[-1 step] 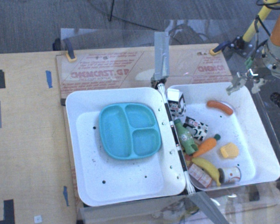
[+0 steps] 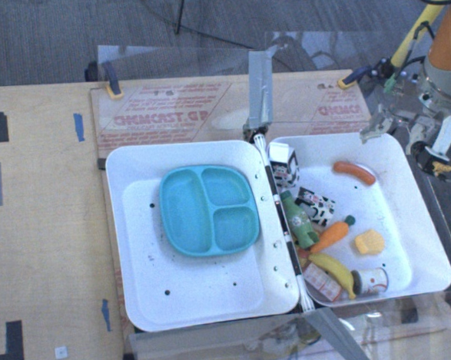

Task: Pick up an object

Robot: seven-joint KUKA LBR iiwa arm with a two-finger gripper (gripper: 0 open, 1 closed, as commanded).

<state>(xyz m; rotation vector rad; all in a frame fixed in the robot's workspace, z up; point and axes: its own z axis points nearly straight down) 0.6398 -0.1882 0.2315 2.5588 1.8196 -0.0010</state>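
Camera view shows you: teal divided plastic plate (image 2: 210, 209) in left white bin (image 2: 141, 297); orange carrot (image 2: 331, 234), yellow banana (image 2: 332, 272) in right bin (image 2: 413, 224). Gripper (image 2: 391, 125) above right bin's far rim, fingers apart, gripping nothing.

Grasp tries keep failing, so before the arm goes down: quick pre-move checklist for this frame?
1. Gripper free of any object: ok, nothing shows between or under it.
2. Gripper over the right bin: not ok, it sits at the bin's far right corner, by the rim.
3. Finger state: cannot tell, too blurred.
4. Isolated target available: ok, the sausage and the yellow block each lie apart from the rest.
5. Cluttered picks to avoid: not ok, the banana, carrot and green bottle crowd together along the divider side.
6. Left bin holds the teal divided plate, away from the picking area: ok.
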